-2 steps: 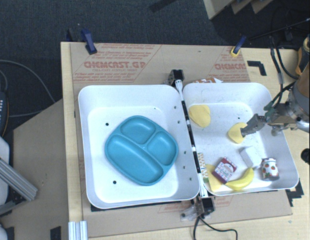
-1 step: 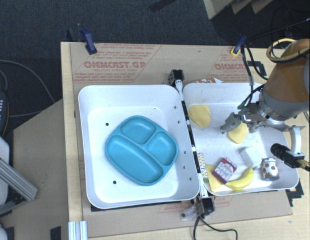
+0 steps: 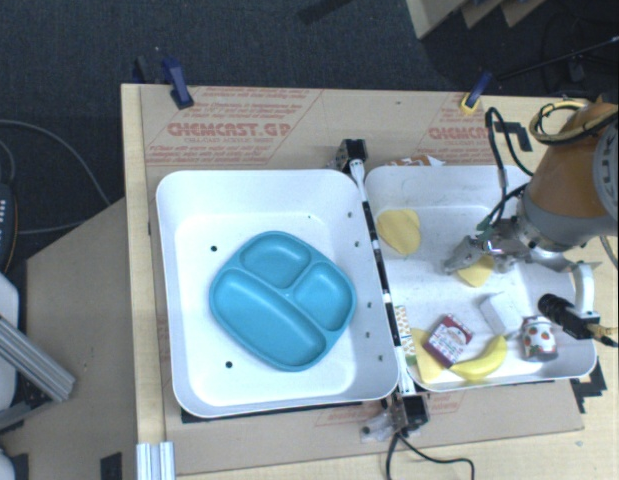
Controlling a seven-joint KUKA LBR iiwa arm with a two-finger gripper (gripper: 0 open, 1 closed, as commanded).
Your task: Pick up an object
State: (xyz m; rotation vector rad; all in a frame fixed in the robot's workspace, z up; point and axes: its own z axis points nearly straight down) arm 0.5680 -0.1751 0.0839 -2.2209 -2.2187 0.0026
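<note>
**A:** Camera view, from above the bench: we see the arm (image 3: pixel 574 183) reaching in from the right over the right bin (image 3: pixel 439 183), its gripper (image 3: pixel 479 258) low among the objects there. How far along are we?

**B:** Early, we judge. Nothing is lifted. The gripper sits just beside a small yellow piece (image 3: pixel 476 274) near the middle of the bin, perhaps touching it, but we see nothing clearly between its fingers.

**A:** And the fingers themselves, spread or closed?

**B:** We cannot tell; the metal parts blur together at this angle, so we won't guess.

**A:** What else is on offer in that bin?

**B:** A pale yellow round object (image 3: pixel 399 231) lies toward the left wall, apart from the gripper. Along the near edge we have a banana (image 3: pixel 481 361) with a red-and-white packet (image 3: pixel 448 340) touching it, a flat white block (image 3: pixel 500 314) between them and the gripper, and a small red-and-white item (image 3: pixel 537 338) at the right.

**A:** The left bin?

**B:** The left bin (image 3: pixel 184 208) holds a blue divided plate (image 3: pixel 281 299), resting flat, well apart from the arm.

**A:** So what remains?

**B:** By our reading, nearly everything: a firm grasp on one object, most likely the yellow piece, then a lift clear of the bin floor. Neither is shown as done here.
</note>
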